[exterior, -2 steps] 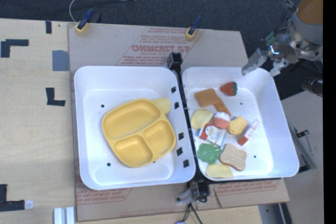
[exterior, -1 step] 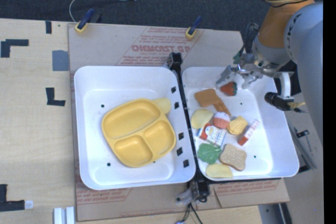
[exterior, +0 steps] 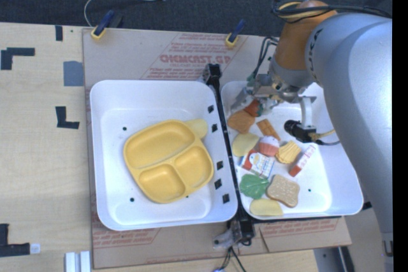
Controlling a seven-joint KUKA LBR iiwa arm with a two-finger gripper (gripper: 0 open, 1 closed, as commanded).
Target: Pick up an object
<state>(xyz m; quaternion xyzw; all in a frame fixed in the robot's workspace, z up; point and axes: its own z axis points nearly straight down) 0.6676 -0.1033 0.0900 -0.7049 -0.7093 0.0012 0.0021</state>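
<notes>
- Two white bins sat side by side on a brown cardboard sheet [exterior: 191,57], which lay on a pale wooden bench [exterior: 38,156].
- The left bin [exterior: 105,105] held a yellow tray [exterior: 167,159] with three sections. The tray lay flat and was turned at a slant.
- The right bin [exterior: 341,191] held a pile of small toy foods, all close together.
- Near the front of the right bin were a slice of toy bread [exterior: 284,190], a green leaf [exterior: 253,186] just left of it, and a pale yellow piece [exterior: 266,207] at the near edge.
- In the middle lay a red and white packet [exterior: 260,162], a ridged yellow piece [exterior: 288,151] and a small red and white tube [exterior: 302,160] on the right.
- Farther back were an orange stick [exterior: 268,129], a round yellow piece [exterior: 243,144] and a brown piece [exterior: 241,121] close to the wall between the bins.
- The big grey arm [exterior: 357,73] came in from the right, with its orange band [exterior: 294,41] above the wrist.
- The gripper [exterior: 258,100] was low over the far part of the right bin, just above the brown piece and next to a small red thing [exterior: 253,109].
- I could not tell how wide the gripper was, or if it had anything.
- Two clamps [exterior: 102,27] pinned the far edge of the cardboard.
</notes>
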